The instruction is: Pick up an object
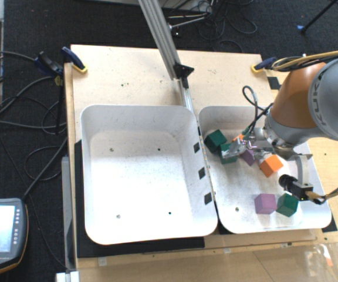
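Observation:
Several blocks lie in the right bin. A dark green block sits near the bin's left wall. My gripper is low in the bin, right beside that block, with a bit of green showing just under its tip. A small purple block and an orange block lie close under the wrist. Nearer the front are a purple cube and a green cube. The arm hides part of the bin's back right.
The left bin stands alongside, split from the right bin by their touching walls. A slanted metal rail runs from the top down to the bins' back edge. A black cable clip hangs over the right bin.

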You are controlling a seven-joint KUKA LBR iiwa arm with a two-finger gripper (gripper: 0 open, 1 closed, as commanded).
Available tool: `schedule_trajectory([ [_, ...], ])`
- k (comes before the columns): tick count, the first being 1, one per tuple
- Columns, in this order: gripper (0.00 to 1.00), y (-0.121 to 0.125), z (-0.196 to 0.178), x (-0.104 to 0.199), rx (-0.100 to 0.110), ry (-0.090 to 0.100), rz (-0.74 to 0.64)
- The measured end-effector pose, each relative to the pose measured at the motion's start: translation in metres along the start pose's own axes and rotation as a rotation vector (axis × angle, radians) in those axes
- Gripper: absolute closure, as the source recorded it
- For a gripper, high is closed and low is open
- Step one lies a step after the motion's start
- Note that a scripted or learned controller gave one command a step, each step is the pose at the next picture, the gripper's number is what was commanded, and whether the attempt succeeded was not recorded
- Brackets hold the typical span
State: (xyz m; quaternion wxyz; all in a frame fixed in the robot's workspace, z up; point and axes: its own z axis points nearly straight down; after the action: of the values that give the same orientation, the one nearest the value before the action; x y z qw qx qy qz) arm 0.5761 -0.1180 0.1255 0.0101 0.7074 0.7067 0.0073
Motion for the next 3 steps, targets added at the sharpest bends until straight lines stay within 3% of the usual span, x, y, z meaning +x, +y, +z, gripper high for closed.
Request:
schedule_trajectory([
  [1, 0.00, 0.001, 0.002, 0.000, -0.002, -0.001, -0.001],
  [2, 1.00, 0.002, -0.006, 0.001, -0.002, 0.001, -0.002],
  [3, 1.00, 0.013, -0.059, 0.007, 0.019, 0.003, -0.005],
])
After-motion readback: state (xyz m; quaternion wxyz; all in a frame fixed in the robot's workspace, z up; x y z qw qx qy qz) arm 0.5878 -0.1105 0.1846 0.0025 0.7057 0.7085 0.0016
